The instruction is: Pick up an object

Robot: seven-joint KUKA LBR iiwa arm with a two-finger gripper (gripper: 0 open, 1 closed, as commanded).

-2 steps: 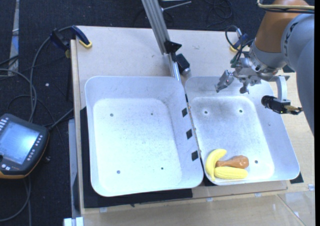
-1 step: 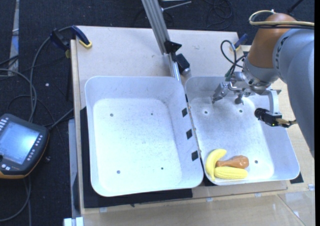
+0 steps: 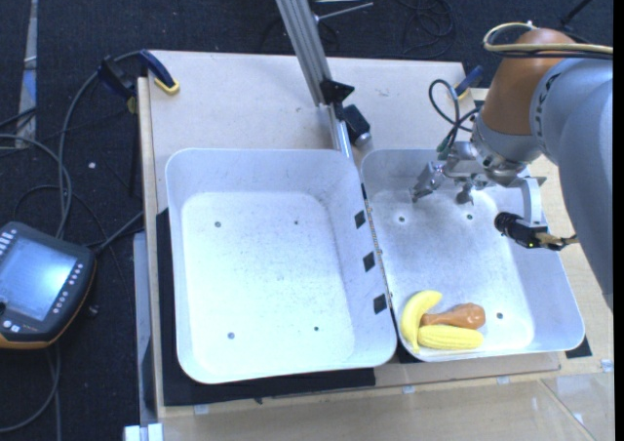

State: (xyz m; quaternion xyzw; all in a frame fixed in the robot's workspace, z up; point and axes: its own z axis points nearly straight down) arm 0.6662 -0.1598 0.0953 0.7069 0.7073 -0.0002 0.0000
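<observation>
In the right bin (image 3: 546,283), near its front edge, lie a yellow banana (image 3: 417,314), a yellow corn cob (image 3: 448,338) and a brown drumstick-shaped piece (image 3: 459,316), all touching one another. My gripper (image 3: 445,189) hangs over the far part of the same bin, well behind these objects. Its two fingers are spread apart with nothing between them, so it is open.
The left bin (image 3: 263,263) sits beside the right one. A slanted metal pole (image 3: 307,39) with a black clamp stands at the back between the bins. A black cable fitting (image 3: 522,229) hangs off the arm over the right bin. A pendant (image 3: 34,283) lies off the bench at left.
</observation>
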